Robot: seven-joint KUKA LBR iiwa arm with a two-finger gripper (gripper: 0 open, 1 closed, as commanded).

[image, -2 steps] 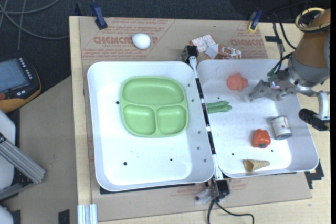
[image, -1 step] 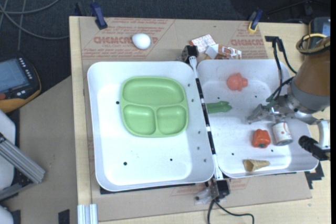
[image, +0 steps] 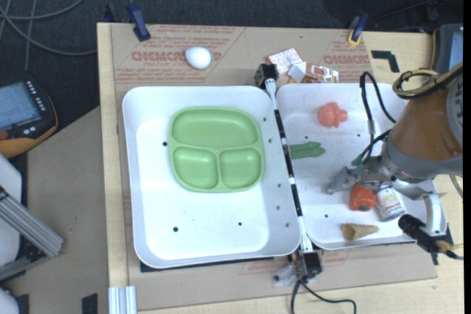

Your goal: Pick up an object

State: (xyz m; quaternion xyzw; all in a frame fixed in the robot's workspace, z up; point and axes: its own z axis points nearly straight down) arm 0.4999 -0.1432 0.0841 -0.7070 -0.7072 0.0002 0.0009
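Note:
My gripper is low in the right bin, near its middle, with its fingers spread open and nothing between them. An orange-red object lies just below and to the right of the gripper, right beside it. A small white and yellow packet touches that object on its right. A tan wedge rests near the bin's front edge. A green strip lies by the left wall, and a pink-red lump sits toward the back.
The left bin holds a green divided plate. A white ball and some small boxes sit on the bench behind the bins. The arm's black cable loops over the right bin.

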